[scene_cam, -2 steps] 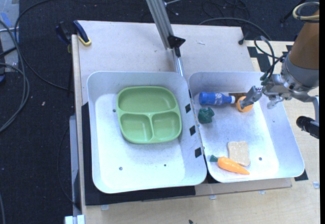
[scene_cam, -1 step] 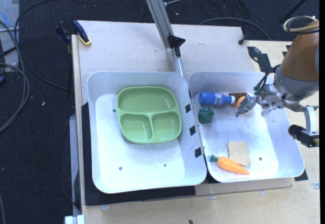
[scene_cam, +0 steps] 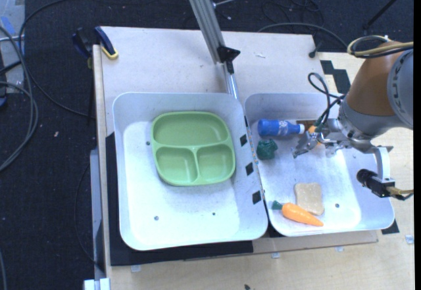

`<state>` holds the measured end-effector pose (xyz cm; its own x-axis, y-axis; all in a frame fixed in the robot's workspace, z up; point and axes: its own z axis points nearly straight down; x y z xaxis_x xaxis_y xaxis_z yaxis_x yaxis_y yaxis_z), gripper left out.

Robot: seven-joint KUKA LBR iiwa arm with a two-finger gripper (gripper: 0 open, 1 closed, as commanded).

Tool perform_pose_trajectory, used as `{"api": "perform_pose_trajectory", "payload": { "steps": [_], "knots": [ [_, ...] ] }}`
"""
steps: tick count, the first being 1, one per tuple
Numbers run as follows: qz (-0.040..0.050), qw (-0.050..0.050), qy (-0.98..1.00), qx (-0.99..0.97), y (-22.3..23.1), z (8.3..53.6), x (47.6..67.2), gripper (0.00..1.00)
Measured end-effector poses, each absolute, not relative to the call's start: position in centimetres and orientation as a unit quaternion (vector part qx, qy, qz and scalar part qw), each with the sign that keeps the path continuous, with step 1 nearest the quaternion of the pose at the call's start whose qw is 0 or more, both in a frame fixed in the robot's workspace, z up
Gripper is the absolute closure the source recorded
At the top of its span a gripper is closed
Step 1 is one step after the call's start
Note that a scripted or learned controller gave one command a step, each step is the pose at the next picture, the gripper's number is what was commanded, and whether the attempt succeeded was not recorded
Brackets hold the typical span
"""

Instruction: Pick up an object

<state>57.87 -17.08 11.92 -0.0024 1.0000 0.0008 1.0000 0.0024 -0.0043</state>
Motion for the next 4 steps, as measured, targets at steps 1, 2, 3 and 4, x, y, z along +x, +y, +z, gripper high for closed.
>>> {"api": "perform_pose_trajectory", "payload": {
  "steps": [1,2,3,4],
  "knots": [
    [-0.0002,-0.001,-0.708,-0.707,-17.1,13.3,58.0,1.0],
    [-0.0013,-0.003,-0.708,-0.706,-17.2,19.7,58.1,1.0],
    [-0.0012,-0.003,-0.708,-0.706,-17.6,24.1,58.7,1.0],
    [-0.0016,-0.003,-0.708,-0.706,-17.6,29.5,58.8,1.0]
  ]
}}
